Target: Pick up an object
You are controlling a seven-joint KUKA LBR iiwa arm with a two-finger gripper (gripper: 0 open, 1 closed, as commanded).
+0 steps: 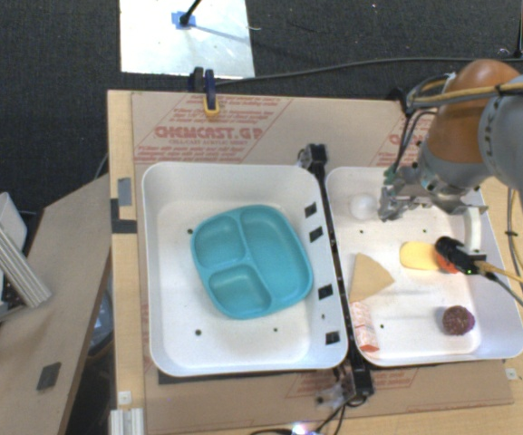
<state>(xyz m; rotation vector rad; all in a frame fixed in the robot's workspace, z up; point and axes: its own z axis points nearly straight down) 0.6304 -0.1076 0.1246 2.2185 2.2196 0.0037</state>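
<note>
My gripper point(390, 207) hangs low over the back left part of the right bin point(506, 333), reaching in from the right. A small white round object point(362, 207) lies just left of it, close to the bin's back left corner. Nearer the front of the gripper lie a tan wedge point(368, 276) and a pale yellow piece point(416, 256) with an orange bit point(443, 262) at its right side. A dark maroon ball point(458, 320) rests at the front right. A red and white packet point(366, 325) lies along the front left wall.
The left bin point(175, 333) holds a teal divided plate point(250, 261) at its middle. A black divider with clips point(327, 261) runs between the two bins. A wooden bench edge point(71, 234) and a metal rail point(7, 252) stand to the left.
</note>
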